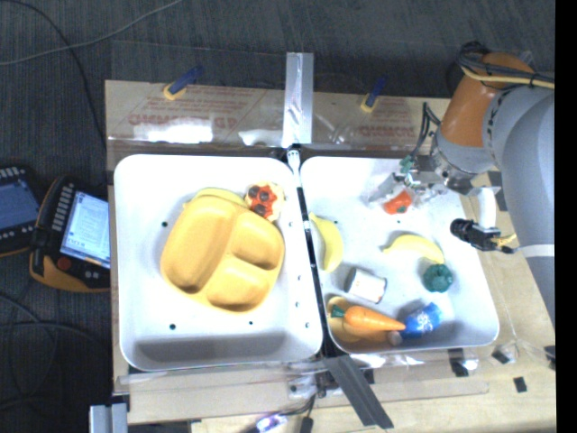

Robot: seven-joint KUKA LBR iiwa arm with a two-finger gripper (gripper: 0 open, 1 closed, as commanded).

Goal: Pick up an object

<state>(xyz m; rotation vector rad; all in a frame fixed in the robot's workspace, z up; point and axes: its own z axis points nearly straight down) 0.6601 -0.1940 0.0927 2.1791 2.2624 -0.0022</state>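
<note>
Orange object (397, 204) under pincer (403, 187)

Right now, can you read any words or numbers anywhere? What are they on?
None can be read.
Clear sheet behind the bins: faint reddish print, too blurred to read.
Handheld screen left of the bench: lit, text too small to read.
White box in the right bin: no readable label.

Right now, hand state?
Hand: over the right bin's far corner, beside a small orange-red object; open or shut cannot be told.
</note>
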